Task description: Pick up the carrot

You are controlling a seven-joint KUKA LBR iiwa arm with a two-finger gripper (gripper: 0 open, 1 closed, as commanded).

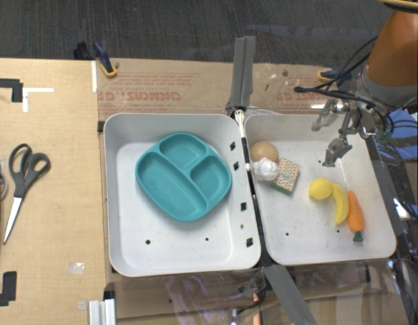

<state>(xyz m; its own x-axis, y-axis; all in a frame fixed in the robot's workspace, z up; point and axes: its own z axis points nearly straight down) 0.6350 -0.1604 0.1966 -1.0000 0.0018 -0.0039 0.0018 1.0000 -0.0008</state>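
From the overhead camera you see the carrot (356, 213) lying in the right bin (310, 249), near its right wall, orange with its green end toward the bin's front edge. A banana (340, 204) lies just beside the carrot on its left, and a lemon (320, 189) touches the banana's far end. Farther left of the carrot sit a sponge (287, 177), a white wad (266, 169) and a tan ball (262, 151). The gripper (333, 151) hangs behind the carrot, well apart from it, fingers parted and holding nothing. A teal plate (184, 176) rests in the left bin (128, 249).
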